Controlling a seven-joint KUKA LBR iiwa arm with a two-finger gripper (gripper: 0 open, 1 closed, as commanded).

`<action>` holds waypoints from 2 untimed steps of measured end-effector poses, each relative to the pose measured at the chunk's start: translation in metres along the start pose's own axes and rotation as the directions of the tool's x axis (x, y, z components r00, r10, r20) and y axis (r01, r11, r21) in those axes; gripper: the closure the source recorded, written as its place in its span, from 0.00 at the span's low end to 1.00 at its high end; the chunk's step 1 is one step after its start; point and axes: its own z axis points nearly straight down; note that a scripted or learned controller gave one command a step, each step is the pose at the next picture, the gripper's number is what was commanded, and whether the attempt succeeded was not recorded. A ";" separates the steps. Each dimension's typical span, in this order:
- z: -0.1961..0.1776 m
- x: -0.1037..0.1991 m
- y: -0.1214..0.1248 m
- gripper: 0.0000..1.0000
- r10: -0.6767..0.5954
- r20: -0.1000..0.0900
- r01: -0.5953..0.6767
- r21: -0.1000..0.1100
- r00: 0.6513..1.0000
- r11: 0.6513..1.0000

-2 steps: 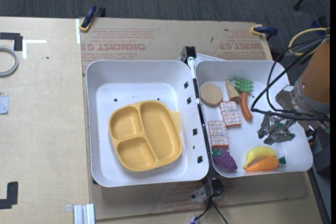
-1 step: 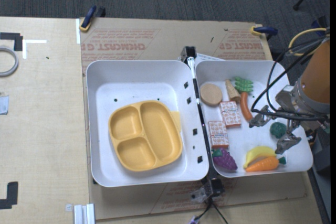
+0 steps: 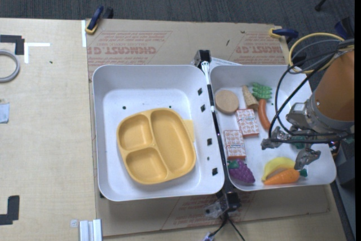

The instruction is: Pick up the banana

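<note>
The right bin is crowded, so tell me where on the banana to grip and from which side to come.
Grip the banana across its narrow width at the bare upper-left part, coming straight down from above. It lies flat with a carrot against its lower edge and the bin wall close by, so a side approach looks blocked. The gripper hangs just above it.

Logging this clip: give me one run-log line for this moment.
yellow toy banana in right white bin, beside orange carrot | gripper just above it | not grasped
</note>
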 end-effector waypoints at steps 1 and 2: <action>0.057 -0.022 0.022 0.00 -0.376 0.005 0.376 0.020 0.927 0.926; 0.058 -0.021 0.023 0.00 -0.507 -0.002 0.507 0.014 0.862 0.862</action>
